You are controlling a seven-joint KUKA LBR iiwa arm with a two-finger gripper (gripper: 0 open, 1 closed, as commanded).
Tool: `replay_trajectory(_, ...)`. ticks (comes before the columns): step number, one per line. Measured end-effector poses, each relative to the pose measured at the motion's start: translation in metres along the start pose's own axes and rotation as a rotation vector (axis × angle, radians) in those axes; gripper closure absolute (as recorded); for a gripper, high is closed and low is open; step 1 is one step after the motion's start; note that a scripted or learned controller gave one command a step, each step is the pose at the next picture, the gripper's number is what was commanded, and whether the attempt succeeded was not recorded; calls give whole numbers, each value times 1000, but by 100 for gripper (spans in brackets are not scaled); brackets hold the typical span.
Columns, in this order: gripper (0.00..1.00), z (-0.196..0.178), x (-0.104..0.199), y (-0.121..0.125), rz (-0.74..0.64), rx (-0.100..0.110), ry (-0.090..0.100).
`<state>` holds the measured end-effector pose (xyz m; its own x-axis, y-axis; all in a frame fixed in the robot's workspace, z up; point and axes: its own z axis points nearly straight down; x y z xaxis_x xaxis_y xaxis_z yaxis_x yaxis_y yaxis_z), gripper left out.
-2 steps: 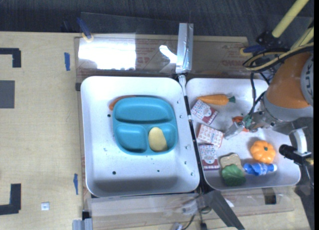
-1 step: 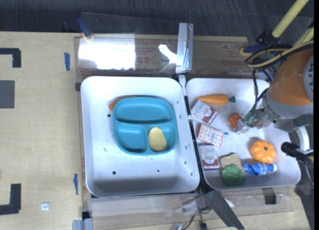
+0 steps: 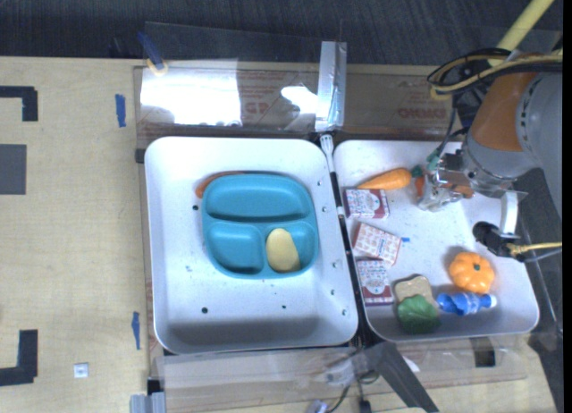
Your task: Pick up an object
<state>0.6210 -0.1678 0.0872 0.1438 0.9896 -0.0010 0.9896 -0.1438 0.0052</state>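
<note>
Starting at the near edge of the right bin (image 3: pixel 527 313): a green lump (image 3: pixel 417 310) is sitting at about six o'clock, with a tan slab (image 3: pixel 413 288) touching it just behind, and a blue bottle (image 3: pixel 465 302) is lying on its side beside them. Just past those, a toy pumpkin (image 3: pixel 472 271) is resting toward four o'clock. It looks light, rounded and smooth, so it may be slipping under a pinch. Along the nine o'clock wall, three small printed packets (image 3: pixel 376 243) are lying flat; thin and floppy, hard to get fingers under.

Farther back, the toy carrot (image 3: pixel 388 179) is lying near eleven o'clock, pointed end to the left. I'm judging it light, stiff and tapered, so the thick middle is the place to squeeze, across its width. The gripper (image 3: pixel 438 189) is hanging just to the carrot's right, close to its stubby end, and whether it is spread or closed I cannot tell from up here; nothing is showing between it.

Over in the left bin (image 3: pixel 170 250), a blue divided tray (image 3: pixel 259 223) is holding a pale yellow piece (image 3: pixel 282 249) in its lower right compartment.
</note>
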Motion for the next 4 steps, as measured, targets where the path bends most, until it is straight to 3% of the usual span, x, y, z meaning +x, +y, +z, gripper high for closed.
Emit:
replay_trajectory(1,0,1,1,-1,0,3,1)
replay_trajectory(2,100,-12,1,1,-2,-4,-2)
replay_trajectory(3,0,-11,1,1,-3,-2,-2)
replay_trajectory(4,0,0,-24,40,11,22,6)
